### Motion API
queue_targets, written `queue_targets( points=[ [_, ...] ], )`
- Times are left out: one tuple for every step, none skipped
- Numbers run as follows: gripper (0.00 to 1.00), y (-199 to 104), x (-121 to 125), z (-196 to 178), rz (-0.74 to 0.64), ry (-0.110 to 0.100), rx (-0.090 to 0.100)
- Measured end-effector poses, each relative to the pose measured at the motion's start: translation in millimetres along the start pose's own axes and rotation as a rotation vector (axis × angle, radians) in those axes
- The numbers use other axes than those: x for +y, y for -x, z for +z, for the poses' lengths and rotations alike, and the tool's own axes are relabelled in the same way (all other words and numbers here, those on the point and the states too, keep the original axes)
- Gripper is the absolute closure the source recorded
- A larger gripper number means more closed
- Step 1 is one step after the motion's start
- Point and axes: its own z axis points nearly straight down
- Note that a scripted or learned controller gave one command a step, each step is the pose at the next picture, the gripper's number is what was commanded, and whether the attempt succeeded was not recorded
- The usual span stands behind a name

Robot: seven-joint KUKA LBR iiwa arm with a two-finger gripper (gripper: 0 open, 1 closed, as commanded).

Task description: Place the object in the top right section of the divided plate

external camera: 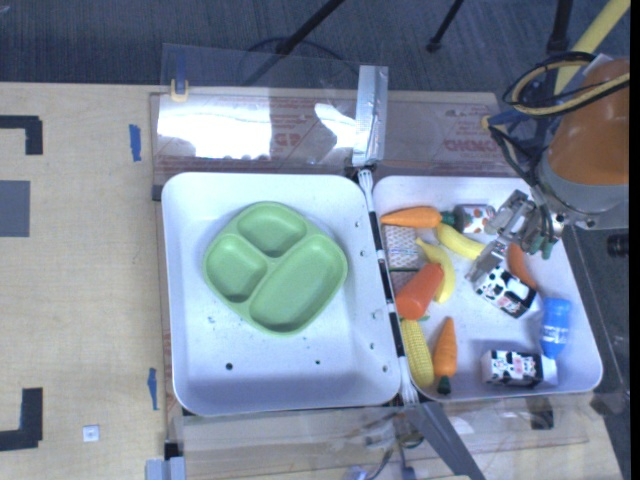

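The green divided plate [277, 265] lies in the left white bin [190, 358], with nothing in any of its three sections. My gripper [502, 239] hangs over the right bin [585, 363], near its upper right part. It stands open, with nothing showing between its fingers. Just below it lies a black-and-white cow-patterned toy [505, 291], and a small orange carrot [520, 264] pokes out beside it. The arm's orange band [592, 148] sits above, at the right edge.
The right bin holds several toys: a long carrot [410, 217], a banana [447, 251], a red-orange pepper [419, 290], corn [417, 350], another carrot [445, 347], a second cow-patterned toy [520, 366] and a blue bottle [555, 326]. A ridge [378, 268] separates the bins.
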Motion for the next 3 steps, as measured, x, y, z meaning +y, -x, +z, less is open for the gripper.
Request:
queue_targets(
  points=[
    [0.0, 2.7, -46.4, 75.9, -0.335, 0.001, 0.0],
    [0.0, 8.3, -81.8, 78.9, -0.904, 0.01, -0.013],
    [0.0, 22.7, -79.9, 10.9, -0.913, 0.003, 0.0]
  ],
)
